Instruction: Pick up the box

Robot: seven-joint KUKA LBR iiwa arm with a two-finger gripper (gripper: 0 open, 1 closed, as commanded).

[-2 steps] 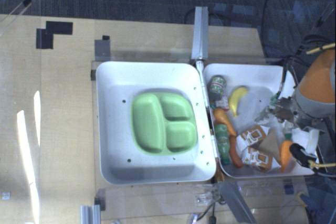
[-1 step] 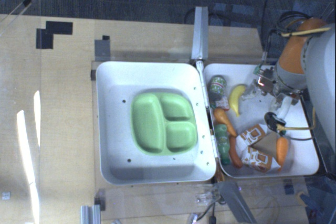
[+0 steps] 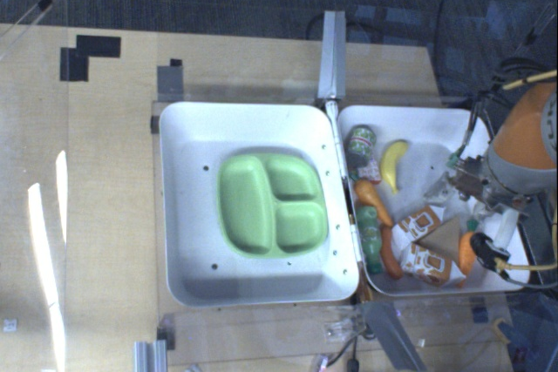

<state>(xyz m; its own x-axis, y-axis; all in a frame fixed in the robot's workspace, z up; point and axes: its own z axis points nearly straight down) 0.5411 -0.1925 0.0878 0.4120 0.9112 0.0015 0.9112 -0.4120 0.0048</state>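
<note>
A green tray point(image 3: 272, 205) is seen in the left bin point(image 3: 183, 187), well apart from the work. In the right bin point(image 3: 418, 119) a can point(image 3: 361, 140) and a banana point(image 3: 393, 163) lie near the far wall, and a carrot point(image 3: 373, 203) and a green bottle point(image 3: 370, 233) are lined along the left wall. The box point(image 3: 427, 250), brown with white panels, is found toward the near wall, crowded among these and touching an orange thing point(image 3: 469, 254) on its right. The gripper point(image 3: 466, 180) is placed just beside the box, toward the far right. Whether its fingers are apart or together cannot be told. A slip is judged likely, since the box lies tilted. A neighbour could be nipped instead, because the clutter is packed tight around it.
</note>
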